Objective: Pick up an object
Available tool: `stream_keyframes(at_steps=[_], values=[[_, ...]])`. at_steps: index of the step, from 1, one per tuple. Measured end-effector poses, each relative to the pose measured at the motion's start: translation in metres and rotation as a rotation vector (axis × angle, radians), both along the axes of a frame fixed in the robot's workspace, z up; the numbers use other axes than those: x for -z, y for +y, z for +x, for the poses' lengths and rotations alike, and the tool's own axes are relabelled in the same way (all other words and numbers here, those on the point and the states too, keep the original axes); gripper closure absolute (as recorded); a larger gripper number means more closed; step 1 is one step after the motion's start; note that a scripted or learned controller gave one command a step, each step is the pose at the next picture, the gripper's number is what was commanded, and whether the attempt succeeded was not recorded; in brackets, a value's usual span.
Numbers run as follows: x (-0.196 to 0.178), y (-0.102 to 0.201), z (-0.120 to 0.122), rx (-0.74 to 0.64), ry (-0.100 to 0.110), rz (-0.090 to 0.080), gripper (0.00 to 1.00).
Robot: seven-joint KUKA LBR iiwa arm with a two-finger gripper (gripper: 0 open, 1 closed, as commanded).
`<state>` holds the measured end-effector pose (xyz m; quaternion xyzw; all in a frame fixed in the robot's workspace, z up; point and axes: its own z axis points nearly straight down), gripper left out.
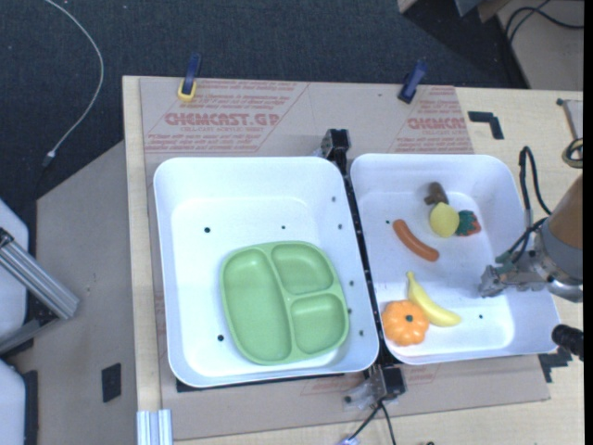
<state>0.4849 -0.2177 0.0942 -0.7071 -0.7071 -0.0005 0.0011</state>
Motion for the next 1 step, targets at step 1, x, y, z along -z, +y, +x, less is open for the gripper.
stream_keyframes(at_steps=[1], values=[[-0.0555,0.008,-0.0047,-0.001,-0.005,-0.005,1.0]])
